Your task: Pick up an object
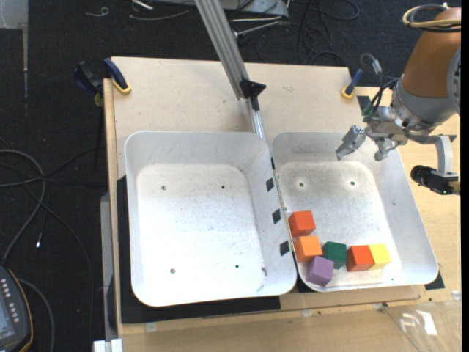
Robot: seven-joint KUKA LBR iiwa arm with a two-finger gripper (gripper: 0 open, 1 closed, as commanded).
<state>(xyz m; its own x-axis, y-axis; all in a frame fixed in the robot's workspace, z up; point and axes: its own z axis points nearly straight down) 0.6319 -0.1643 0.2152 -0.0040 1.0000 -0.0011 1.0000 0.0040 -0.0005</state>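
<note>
1. Blocks cluster at the right bin's (410,218) near edge: purple (319,270), green (335,252), red (359,257), yellow (379,254), two orange (302,222).
2. Green is partly hidden behind purple.
3. Left bin (146,160) sits alongside.
4. Claw (366,147) hangs spread wide, holding nothing, over the right bin's far edge.
5. The arm (432,64) is cut off at the picture's right.

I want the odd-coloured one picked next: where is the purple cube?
The purple cube lies in the right bin, at its near edge, just below the orange cube and left of the green cube.

Claw (368,145) spread open over right bin's (410,218) far edge, holding nothing, six blocks clustered at that bin's near side, two orange (302,222), green (335,251), purple (319,270), red (360,257), yellow (379,254), left bin (146,160) beside it on the tabletop (183,94)
</note>
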